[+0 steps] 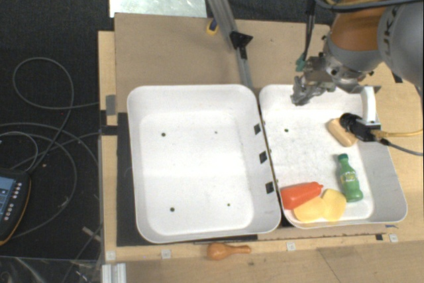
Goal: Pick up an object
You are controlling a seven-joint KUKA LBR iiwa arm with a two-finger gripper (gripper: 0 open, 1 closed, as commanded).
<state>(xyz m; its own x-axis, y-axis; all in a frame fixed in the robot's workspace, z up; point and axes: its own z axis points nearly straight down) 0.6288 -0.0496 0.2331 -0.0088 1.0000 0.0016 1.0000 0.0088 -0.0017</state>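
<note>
In the lower right of the frame, an orange object (301, 193), a yellow one (322, 207) and a green bottle (348, 177) are lying in the right bin (301, 142); the gripper (303, 91) is hovering at its upper edge, so it should be descending centred over one piece.

text: none legible | green bottle (348, 177) label — too small to read

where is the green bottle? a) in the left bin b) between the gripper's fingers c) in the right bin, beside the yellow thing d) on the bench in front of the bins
c: the green bottle lies in the right bin, next to the yellow thing.
</note>
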